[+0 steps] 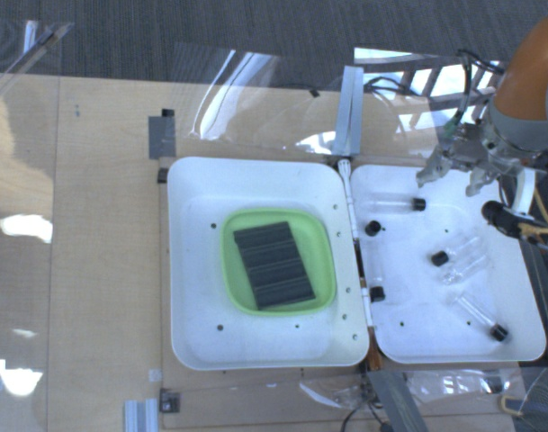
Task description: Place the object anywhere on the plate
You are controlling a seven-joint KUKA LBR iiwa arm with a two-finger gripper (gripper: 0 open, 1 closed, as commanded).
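Clear vials with black caps lay scattered in the right bin (pixel 525 349): one upper left (pixel 401 204), one mid-right (pixel 458 256), one lower right (pixel 480 318), plus loose black caps (pixel 372 228). Claw (pixel 455 171) hovered above the bin's upper edge, fingers apart, nothing between them. Green plate (pixel 230 268) in the left bin (pixel 188 331) carried a dark ribbed block (pixel 274 265). Risks: transparent, round vials could roll or slip on closing; the block crowds the landing spot.

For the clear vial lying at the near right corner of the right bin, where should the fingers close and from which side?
Grip the clear vial mid-barrel, coming straight down. It lies flat and diagonal, black cap toward the bin corner, so the fingers should close across its narrow width, clear of the cap.
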